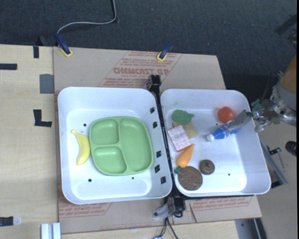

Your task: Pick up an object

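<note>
One fixed camera looks down at a slant from well above the surface [20, 133], taking in both white bins [70, 148]; the arm [284, 106] enters at three o'clock.

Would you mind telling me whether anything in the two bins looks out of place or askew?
Nothing looks spilled or damaged. The green divided plate sits slightly rotated in the left bin, with the banana beside it. In the right bin, the small items lie loosely scattered, and the carrot rests at a slant.
</note>
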Motion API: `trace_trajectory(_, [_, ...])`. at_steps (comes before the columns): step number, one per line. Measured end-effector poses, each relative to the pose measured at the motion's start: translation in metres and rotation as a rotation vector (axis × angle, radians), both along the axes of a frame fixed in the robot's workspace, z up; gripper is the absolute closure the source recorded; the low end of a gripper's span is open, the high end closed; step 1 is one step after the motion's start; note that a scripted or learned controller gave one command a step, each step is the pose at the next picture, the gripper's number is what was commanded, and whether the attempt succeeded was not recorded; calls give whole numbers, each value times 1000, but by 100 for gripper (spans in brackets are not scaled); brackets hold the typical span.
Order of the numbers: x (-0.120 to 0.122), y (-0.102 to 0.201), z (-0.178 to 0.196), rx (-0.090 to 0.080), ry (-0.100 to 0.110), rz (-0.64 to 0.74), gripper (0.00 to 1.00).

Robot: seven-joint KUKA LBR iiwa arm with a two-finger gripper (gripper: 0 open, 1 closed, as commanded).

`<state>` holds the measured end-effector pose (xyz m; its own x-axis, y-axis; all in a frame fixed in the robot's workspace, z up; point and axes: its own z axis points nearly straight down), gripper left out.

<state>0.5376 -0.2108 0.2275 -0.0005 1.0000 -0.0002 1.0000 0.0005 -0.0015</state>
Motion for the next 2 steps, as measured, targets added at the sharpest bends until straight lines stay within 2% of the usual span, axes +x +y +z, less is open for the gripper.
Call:
trace_trajectory(1, [71, 0, -129, -1, -2, 1, 0])
trace_trajectory(2, [77, 9, -141, -3, -4, 0, 0])
